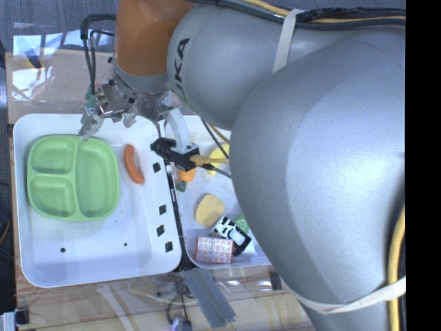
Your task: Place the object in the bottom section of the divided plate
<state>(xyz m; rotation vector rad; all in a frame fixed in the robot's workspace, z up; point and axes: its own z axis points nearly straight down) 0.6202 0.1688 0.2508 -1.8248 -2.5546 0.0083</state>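
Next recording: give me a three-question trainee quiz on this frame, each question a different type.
1. True or false: the orange sausage lies inside the green divided plate.
2. Which bin holds the plate? A) the left bin B) the right bin C) neither
3. Fill in: the claw hovers at the plate's upper ___ rim.

Key
1. False. The sausage lies on the bin floor just right of the plate.
2. A.
3. Right. No object shows between the claw's fingers, and the yellow lump and patterned box sit in the right bin.
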